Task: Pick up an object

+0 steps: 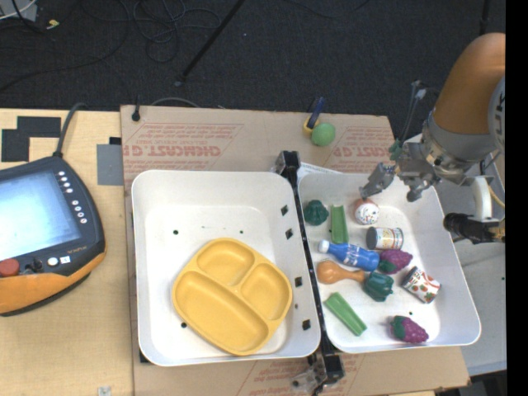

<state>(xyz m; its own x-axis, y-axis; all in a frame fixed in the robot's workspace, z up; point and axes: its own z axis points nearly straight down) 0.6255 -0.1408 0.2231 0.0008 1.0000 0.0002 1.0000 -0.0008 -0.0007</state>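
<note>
A: Arm position?

B: Gripper (394, 177) hangs over the upper rim of the right bin (462, 299), at about 1 o'clock from that bin's centre. Fingers spread apart, nothing between them.

A: Nearest object?

B: White ball with red marks (367, 213), just below the left fingertip, at 7 o'clock from the gripper. Not touching, as far as the view tells.

A: Rest of the right bin?

B: Small jar with dark lid (385, 238) lying at 5 o'clock from the ball. Blue bottle (351, 255) on its side near centre, orange gourd-shaped piece (338, 272) just beneath it. Dark green pepper (379, 285) touching the gourd's right end. Purple grapes (395, 260) beside the jar; a second purple bunch (409, 329) at the bin's 5 o'clock. Red-and-white cup (421, 283) tipped over at 3 o'clock. Two green sticks: one upright-lying (338, 223) at 11 o'clock, one (344, 313) at 7 o'clock.

A: Left bin?

B: Left bin (165, 213) holds a yellow divided tray (233, 294), toward 5 o'clock.
</note>
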